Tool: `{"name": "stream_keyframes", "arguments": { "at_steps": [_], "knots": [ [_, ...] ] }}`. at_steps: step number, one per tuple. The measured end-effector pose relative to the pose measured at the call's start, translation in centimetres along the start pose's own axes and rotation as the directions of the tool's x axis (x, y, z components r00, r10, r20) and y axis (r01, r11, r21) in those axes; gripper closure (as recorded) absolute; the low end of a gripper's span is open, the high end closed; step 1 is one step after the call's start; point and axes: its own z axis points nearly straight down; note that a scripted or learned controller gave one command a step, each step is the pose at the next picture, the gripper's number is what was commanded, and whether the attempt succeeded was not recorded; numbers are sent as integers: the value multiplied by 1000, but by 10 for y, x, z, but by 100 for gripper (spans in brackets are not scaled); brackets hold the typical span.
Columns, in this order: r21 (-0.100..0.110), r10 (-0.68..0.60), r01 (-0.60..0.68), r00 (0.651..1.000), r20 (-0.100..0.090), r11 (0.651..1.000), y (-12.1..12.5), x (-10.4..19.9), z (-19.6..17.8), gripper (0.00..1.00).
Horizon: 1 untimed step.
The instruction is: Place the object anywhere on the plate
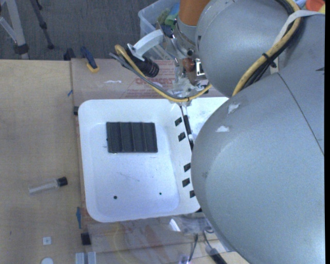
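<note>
Gripper (183, 100) is hanging over the seam btw the two bins, below the orange band (191, 10). The grey arm (263, 170) is blocking the view, so can't tell how wide it's spread or whether it's got hold of anything.

One dark ribbed slab (131, 137) is lying flat in the left bin (87, 154), upper half, well apart from the gripper. Two small dark dots are sitting on the bin floor nr the front. Five black tabs (181, 136) are running along the seam. Right bin (209, 108) is showing as a sliver.

One yellow cable (149, 85) is looping off the wrist. A wood bench (31, 129) is carrying a black-capped tube (47, 185) and a blue clamp (90, 59). Grey carpet (77, 26) is lying behind, w/ a clear tub (154, 18).
</note>
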Motion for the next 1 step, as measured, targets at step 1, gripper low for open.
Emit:
{"name": "stream_keyframes", "arguments": {
  "at_steps": [1],
  "knots": [
    [0,22,-22,1000,1,1000,-73,-31,73,100]
  ]
}}
